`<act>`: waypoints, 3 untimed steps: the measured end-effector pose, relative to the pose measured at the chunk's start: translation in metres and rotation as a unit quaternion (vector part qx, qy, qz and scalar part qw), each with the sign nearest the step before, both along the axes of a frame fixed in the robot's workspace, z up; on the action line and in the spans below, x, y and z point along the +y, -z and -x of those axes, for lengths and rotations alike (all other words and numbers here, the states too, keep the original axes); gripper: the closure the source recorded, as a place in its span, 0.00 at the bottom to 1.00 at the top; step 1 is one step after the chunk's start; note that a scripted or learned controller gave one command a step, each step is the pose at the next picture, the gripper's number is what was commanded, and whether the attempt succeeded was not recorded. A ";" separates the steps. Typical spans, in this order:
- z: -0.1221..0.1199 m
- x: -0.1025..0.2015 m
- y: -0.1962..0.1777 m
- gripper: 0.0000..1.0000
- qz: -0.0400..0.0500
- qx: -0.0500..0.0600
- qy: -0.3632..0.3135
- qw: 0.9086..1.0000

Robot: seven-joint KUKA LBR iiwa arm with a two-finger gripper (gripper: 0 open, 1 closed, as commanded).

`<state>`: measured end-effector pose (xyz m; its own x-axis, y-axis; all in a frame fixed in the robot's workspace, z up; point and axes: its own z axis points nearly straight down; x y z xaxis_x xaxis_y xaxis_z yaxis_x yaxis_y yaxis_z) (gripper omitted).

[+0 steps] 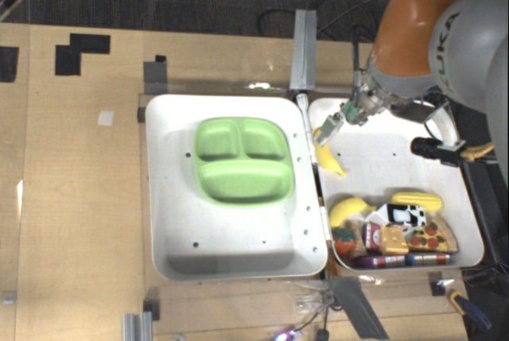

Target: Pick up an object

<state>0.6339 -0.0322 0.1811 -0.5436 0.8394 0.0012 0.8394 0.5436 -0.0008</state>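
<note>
A yellow banana [328, 156] lies at the left side of the right bin [398, 156], close against the divider between the bins. My gripper [332, 125] reaches down from the right and its tip meets the banana's upper end. The contact is too small to tell whether the banana is gripped. A green divided plate [241, 158] rests in the left bin [171, 196].
A pile of toy foods fills the right bin's front: a yellow lemon [347, 211], a yellow block [414, 200], a cow-patterned box [404, 215], a pizza slice [433, 238] and a red strawberry [345, 239]. A metal post [303, 49] stands behind the divider.
</note>
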 end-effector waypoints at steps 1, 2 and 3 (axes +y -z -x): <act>0.000 -0.001 0.000 0.00 0.000 0.000 -0.007 1.000; -0.005 -0.057 0.063 0.00 0.000 -0.002 -0.049 0.999; 0.016 -0.068 0.092 0.00 0.000 -0.006 0.089 0.996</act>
